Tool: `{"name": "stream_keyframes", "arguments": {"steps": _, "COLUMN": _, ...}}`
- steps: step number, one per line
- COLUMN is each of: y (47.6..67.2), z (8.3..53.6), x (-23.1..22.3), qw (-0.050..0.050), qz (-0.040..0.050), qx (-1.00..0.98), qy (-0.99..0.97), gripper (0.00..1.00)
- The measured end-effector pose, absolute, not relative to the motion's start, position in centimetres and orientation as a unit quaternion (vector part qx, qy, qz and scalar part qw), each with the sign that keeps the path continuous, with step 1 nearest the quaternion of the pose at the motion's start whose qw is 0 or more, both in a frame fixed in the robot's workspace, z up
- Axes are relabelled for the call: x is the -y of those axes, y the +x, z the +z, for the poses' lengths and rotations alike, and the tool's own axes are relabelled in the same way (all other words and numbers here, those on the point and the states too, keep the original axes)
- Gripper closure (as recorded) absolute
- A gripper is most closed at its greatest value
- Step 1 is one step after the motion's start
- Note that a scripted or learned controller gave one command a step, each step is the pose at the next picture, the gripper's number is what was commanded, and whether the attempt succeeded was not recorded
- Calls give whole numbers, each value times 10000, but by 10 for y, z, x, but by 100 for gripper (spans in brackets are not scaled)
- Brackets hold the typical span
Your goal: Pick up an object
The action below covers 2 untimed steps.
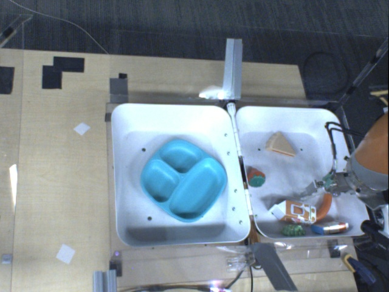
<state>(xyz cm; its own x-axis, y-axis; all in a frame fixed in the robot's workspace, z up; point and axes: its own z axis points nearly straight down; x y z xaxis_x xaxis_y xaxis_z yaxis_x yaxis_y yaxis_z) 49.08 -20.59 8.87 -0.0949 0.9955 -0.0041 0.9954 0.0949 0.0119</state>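
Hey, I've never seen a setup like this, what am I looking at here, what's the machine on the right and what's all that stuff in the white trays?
One camera looks down at a slant on a bench with two shallow white bins. The left bin holds a blue plastic divided dish. The right bin holds small items: a tan wedge-shaped block, a small orange and teal piece, an orange and white carton, a green toy and a blue and orange marker. The grey and orange robot arm reaches in from the right; its gripper hangs low over those items. I cannot tell whether it holds anything.
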Motion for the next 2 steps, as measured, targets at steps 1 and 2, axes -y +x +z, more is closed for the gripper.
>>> {"name": "stream_keyframes", "arguments": {"steps": 1, "y": 527, "z": 226, "x": 205, "qw": 26, "qz": 12, "qx": -6684, "qy": 7438, "gripper": 0}}
{"name": "stream_keyframes", "arguments": {"steps": 2, "y": 487, "z": 127, "x": 188, "qw": 8, "qz": 6, "qx": -6737, "qy": 7390, "gripper": 0}}
